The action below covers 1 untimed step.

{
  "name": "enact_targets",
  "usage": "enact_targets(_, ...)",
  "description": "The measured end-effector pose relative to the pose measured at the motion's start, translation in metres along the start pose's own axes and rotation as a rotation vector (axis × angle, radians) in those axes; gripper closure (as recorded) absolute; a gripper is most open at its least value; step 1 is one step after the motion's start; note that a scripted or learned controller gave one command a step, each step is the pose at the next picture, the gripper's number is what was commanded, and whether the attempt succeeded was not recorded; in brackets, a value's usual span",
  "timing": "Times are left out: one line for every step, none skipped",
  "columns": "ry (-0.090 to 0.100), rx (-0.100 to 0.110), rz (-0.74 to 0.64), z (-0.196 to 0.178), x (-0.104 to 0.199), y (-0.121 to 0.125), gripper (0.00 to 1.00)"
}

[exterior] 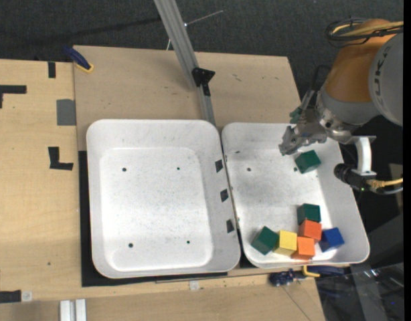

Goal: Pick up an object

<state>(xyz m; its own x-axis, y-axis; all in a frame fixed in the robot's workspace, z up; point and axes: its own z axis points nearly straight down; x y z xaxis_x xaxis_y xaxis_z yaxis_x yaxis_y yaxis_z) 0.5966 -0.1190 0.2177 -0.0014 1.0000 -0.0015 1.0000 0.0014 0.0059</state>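
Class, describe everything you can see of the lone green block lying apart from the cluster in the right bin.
The green block is a small dark green cube, matte and solid-looking, with plain faces. It sits slightly turned on the floor of the right bin, in its upper right part, well apart from the cluster of blocks at the lower edge. The gripper hangs just above and to its left; whether they touch cannot be told.

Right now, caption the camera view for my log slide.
The gripper hovers beside a lone green block in the right bin; six more blocks cluster at that bin's near corner.
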Motion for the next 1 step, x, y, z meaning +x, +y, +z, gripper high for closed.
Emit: enact_targets(0.002, 0.006, 0.000, -0.0088, 0.0005, 0.0005, 1.00)
